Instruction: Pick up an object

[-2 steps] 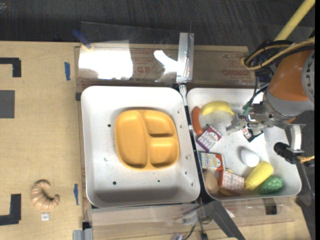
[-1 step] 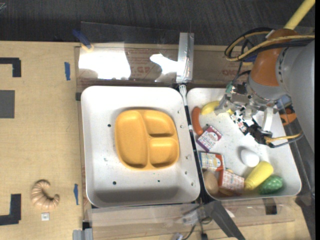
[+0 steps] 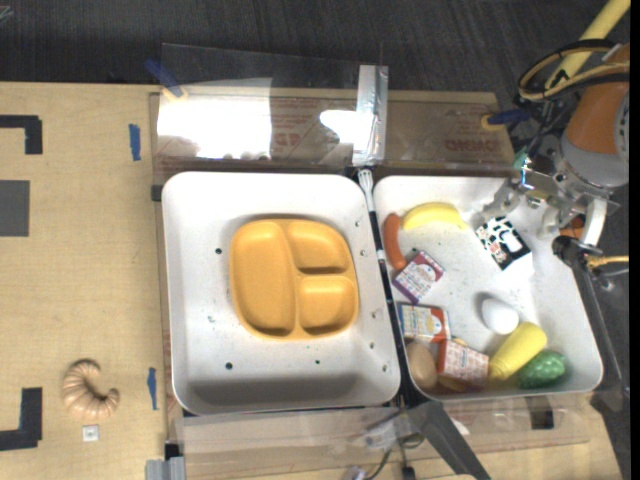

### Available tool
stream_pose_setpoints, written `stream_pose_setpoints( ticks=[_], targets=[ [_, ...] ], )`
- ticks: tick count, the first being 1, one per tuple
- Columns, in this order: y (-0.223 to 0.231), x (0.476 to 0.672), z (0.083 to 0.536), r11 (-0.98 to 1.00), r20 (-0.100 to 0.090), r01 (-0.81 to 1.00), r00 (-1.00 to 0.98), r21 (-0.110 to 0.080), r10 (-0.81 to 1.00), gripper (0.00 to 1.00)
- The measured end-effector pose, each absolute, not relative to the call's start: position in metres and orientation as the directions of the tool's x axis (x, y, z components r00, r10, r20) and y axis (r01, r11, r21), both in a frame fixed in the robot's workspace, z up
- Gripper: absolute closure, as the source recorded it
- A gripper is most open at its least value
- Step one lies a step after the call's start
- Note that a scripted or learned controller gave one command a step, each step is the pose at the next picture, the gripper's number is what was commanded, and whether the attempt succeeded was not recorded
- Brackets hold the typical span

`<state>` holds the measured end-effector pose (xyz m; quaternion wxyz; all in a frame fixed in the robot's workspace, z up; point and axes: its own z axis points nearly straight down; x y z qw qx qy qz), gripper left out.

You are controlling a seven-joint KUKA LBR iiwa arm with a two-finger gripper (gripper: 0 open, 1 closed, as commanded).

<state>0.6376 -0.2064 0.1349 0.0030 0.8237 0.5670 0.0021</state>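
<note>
I see orange divided tray [image 3: 293,275] centred in left bin [image 3: 190,208] | tan croissant-shaped toy [image 3: 90,388] on the bench [image 3: 70,268] near its front-left corner | blue tape marks [image 3: 134,141] beside left bin
</note>
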Motion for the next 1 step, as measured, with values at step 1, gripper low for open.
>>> stream_pose_setpoints(
  ticks=[1],
  targets=[
    [-0.1689, 0.5825, 0.0910, -0.541, -0.001, 0.841, 0.541, -0.007, 0.841, 0.00]
  ],
)
